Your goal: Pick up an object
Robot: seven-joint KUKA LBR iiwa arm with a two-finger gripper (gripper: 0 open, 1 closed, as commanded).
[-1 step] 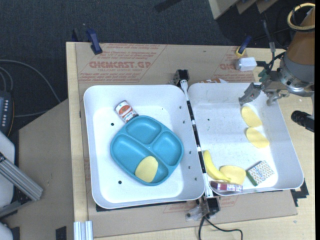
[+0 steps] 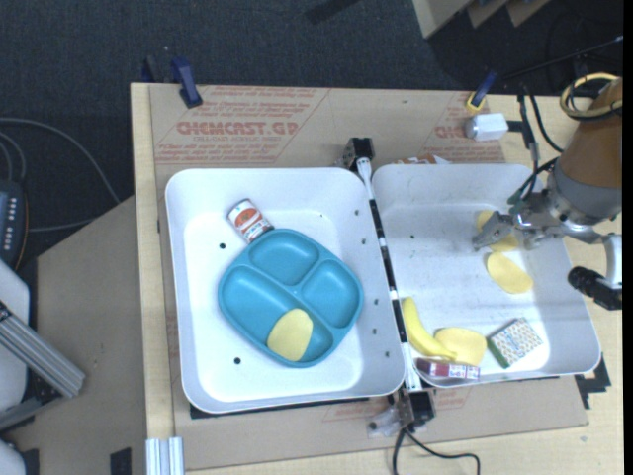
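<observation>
At the near edge of the right bin (image 2: 584, 359), a small packet (image 2: 447, 369) lies along the front rim, touching the lower end of a banana (image 2: 417, 331) that runs up beside the divider between the bins. Just right of the banana sits a yellow round piece (image 2: 463, 343), and beside that a patterned sponge (image 2: 515, 340), tilted, close to the front rim. This front strip is crowded, with little room between the things and the wall.

The left bin (image 2: 188, 295) holds a blue tray (image 2: 287, 295) set at a slant, its three compartments facing up; a yellow disc (image 2: 290, 334) rests in the nearest compartment. The tray's near corner comes close to the bin's front wall, while bare white floor shows along the left side. Beyond the tray's far-left corner a small can (image 2: 248, 220) lies on its side, just apart from the tray.

Farther back in the right bin, a yellow chip (image 2: 508, 272) lies on open floor with bare space to its left. Just beyond it the gripper (image 2: 511, 225) hangs low, reaching in from the right under the arm (image 2: 591, 171) (orange band above the wrist). A yellow piece (image 2: 490, 229) shows at the fingertips, but whether the fingers are apart or closed on it cannot be told. The bin's far-left area lies bare.
</observation>
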